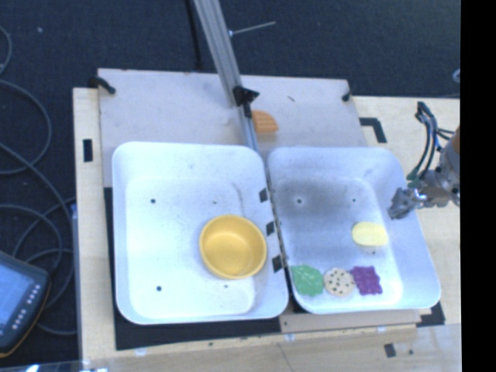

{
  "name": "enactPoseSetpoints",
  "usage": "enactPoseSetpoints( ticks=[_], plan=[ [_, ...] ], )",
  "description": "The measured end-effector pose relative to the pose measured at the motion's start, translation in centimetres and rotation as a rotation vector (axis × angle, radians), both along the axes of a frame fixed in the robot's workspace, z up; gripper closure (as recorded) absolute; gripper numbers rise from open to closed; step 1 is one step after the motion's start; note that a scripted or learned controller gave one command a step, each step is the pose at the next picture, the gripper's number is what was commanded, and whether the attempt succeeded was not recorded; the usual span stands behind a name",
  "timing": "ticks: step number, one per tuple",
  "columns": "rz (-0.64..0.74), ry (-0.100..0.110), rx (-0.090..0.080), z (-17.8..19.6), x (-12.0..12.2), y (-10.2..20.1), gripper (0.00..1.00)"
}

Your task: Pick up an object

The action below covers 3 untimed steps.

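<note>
1 yellow bowl (232, 246) sits in the left bin (139, 169), 4 small items line the right bin's (325, 169) near edge, its far half bare; gripper (403, 204) over the right rim, grip state unclear.

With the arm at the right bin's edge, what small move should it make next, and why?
Probably shift the tool a little inward and toward the near side, over the pale yellow piece. The tool sits at the right bin's far right rim, with nothing seen in it, and that piece is the closest object. It also lies apart from the green, cookie-like and purple items clustered at the front wall.
</note>
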<state>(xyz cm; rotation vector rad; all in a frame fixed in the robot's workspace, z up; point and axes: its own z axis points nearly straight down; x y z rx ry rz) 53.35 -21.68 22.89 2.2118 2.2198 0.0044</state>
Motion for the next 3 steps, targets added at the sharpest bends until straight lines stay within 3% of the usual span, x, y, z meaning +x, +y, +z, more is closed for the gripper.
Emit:
enactPoseSetpoints(
  ticks=[1, 3],
  plan=[
    [0.000, 0.003, 0.002, 1.8, 0.1, -0.1, 1.00],
    [0.006, 0.004, 0.005, 2.0, 2.2, 10.7, 1.00]
  ],
)
